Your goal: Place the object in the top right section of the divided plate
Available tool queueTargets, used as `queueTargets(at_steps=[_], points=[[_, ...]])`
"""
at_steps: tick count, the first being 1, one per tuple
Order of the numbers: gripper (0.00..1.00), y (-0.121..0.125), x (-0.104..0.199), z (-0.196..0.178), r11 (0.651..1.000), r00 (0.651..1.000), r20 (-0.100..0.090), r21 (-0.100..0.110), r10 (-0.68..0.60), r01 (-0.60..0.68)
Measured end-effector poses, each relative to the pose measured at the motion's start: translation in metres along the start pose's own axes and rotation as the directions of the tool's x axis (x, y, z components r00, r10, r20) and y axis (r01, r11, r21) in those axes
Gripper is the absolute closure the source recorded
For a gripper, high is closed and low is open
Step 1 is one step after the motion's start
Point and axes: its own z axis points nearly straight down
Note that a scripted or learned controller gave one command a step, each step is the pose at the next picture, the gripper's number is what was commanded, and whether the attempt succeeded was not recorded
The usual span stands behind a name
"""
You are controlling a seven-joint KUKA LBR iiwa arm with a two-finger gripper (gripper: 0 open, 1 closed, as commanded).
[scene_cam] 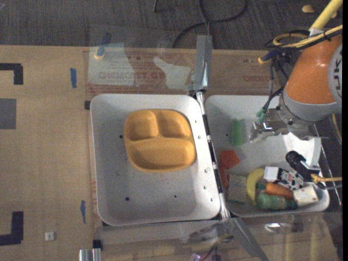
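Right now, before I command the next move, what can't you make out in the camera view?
- Pincer: small and blurred under the arm's wrist; open or shut, or holding anything, cannot be told.
- Pile in the right bin's near corner: yellow piece, orange carrot-like piece and green item overlap, so outlines are unclear.
- White-and-black packet: printing too small to read.
- Divided plate: fully visible.

The divided plate [159, 140] is orange-yellow all over. It sits in a white bin [109, 162] with a few small dark dots. The other bin [223, 110] is white too. In it are a green block [236, 131], a red-orange piece [229, 159], a yellow banana [253, 182], an orange carrot [278, 190] and a grey checked sponge [236, 187]. The desk [43, 162] is light brown with black marks and blue tape bits. The arm [312, 80] is orange and grey.
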Motion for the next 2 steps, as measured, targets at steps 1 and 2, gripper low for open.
queueTargets(at_steps=[1, 2], points=[[1.00, -0.036, 0.002, -0.042, 0.951, 0.951, -0.002, 0.000, -0.308, 0.308], [1.00, -0.072, -0.012, -0.042, 0.895, 0.895, -0.002, -0.001, -0.447, 0.447]])
